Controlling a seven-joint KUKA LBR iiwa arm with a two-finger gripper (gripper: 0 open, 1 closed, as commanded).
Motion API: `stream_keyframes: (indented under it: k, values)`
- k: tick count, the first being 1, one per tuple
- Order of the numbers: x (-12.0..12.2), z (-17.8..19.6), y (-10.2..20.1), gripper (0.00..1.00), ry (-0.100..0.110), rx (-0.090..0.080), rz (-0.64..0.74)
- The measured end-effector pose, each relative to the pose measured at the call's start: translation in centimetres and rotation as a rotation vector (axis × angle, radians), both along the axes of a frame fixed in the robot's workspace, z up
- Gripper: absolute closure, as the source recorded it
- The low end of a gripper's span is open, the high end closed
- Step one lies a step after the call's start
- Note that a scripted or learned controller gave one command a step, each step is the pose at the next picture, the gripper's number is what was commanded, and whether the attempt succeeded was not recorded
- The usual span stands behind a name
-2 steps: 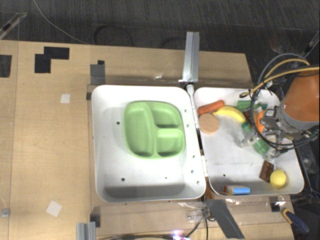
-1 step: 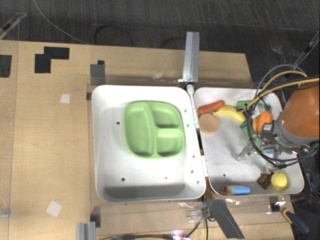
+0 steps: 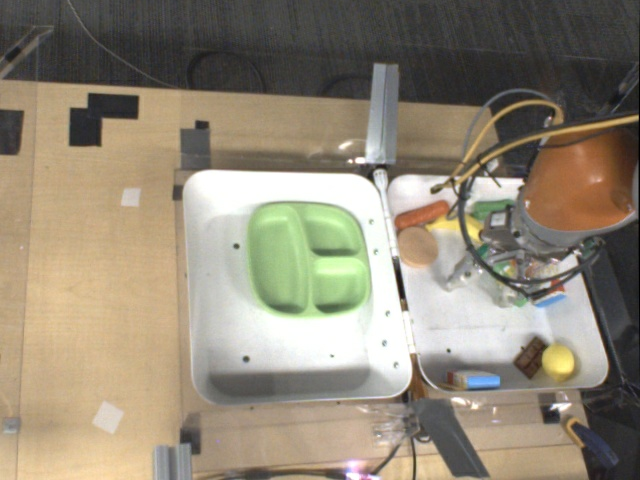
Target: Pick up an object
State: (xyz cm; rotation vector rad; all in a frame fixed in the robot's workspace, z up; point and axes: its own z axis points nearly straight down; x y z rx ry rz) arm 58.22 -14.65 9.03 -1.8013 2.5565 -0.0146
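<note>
Now you see the gripper [image 3: 500, 258] above the right bin [image 3: 590, 368], near an orange sausage-like toy [image 3: 424, 214]; I cannot tell its state. Wooden surface [image 3: 90, 288], dark carpet behind.

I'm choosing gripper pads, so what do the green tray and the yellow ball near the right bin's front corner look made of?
The green tray looks like moulded plastic with a matte finish: one even colour, soft rounded compartment edges, no sharp glare. The yellow ball looks smooth, possibly plastic or rubber; it is too small here to tell which.
</note>
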Motion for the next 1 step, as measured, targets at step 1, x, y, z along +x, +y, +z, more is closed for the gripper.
stream_keyframes:
  k: [1]
  values:
    - [-2.89,0.00,-4.58,0.00,0.002,-0.003,0.033]
